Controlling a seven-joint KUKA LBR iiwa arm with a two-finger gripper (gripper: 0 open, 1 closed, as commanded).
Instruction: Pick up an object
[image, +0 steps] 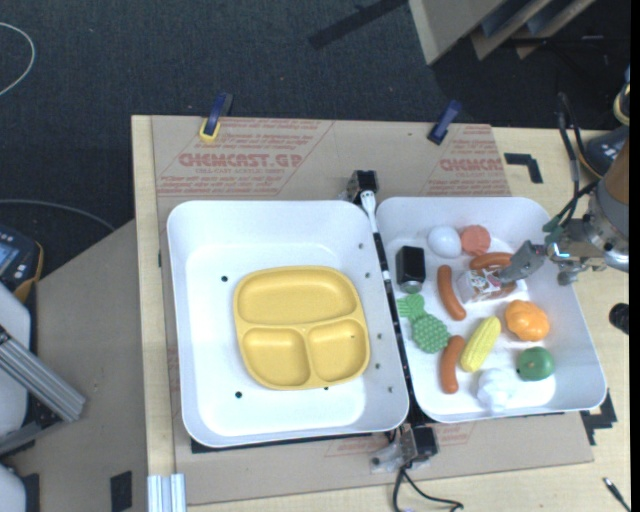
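Far left of tool: yellow divided plate (300, 326) lying in left bin (190, 300). Nearer, in right bin (575, 330): black block (410, 265), green pieces (424, 322), sausages (451, 292), white ball (444, 240), corn (481, 341). Just below tool: orange (527, 320) and green ball (535, 364). Tool (522, 262) over bin's right part, above a packet (487, 285); finger state: cannot tell.

Divided tray (300, 328) in left bin (190, 300) — toy foods (480, 340) in right bin (570, 330)

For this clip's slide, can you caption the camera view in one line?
Gripper reaches over the right bin of toy food; a yellow divided tray sits in the left bin.
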